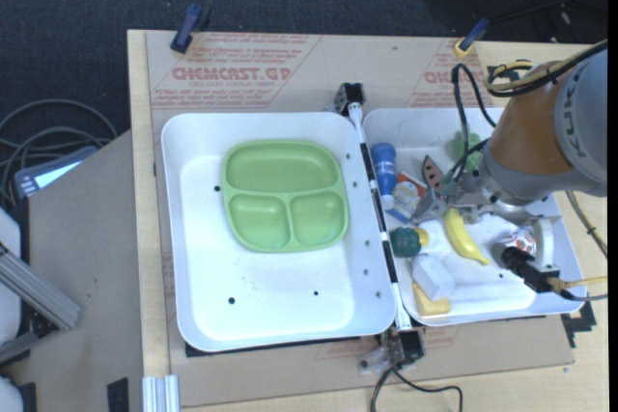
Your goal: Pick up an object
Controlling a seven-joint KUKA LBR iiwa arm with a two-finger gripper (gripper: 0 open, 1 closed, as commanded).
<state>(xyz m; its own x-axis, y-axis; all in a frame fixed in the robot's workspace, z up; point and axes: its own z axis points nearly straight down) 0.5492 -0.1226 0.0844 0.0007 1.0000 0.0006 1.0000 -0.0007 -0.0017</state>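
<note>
The end effector (462, 198) is hanging low in the right bin (565, 251), just above the banana (463, 236); its grip I cannot tell. A green plate (285, 194) is lying in the left bin (193, 236).

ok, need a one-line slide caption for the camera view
KUKA arm reaches into the cluttered right bin near a yellow banana, while the left bin holds a green divided plate.
</note>
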